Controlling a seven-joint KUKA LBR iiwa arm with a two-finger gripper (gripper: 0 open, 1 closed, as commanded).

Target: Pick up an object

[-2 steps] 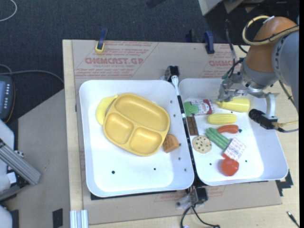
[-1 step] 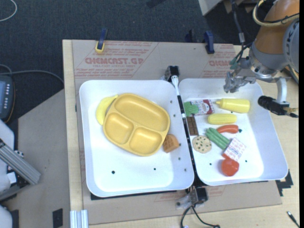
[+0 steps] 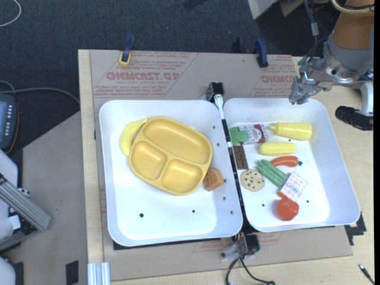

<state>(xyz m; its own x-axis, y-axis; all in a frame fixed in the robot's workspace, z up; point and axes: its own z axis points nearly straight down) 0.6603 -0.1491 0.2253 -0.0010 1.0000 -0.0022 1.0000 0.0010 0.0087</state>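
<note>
Hovering over the right bin's [image 3: 338, 159] far rim, metal gripper [image 3: 298, 95]; finger state impossible to tell. Below it, glossy plastic toy food: yellow mustard bottle [image 3: 292, 130], corn [image 3: 276, 149], round speckled cookie [image 3: 253, 180], red tomato [image 3: 287, 209].

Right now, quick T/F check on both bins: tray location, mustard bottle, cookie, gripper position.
1. The yellow divided tray lies in the left bin. True.
2. The yellow mustard bottle stands upright. False: it lies on its side in the right bin.
3. The cookie is in the left bin. False: it is in the right bin, near the divider.
4. The gripper is at the right bin's far edge, apart from the items. True.
5. The tomato sits inside the tray. False: it is in the right bin.
</note>
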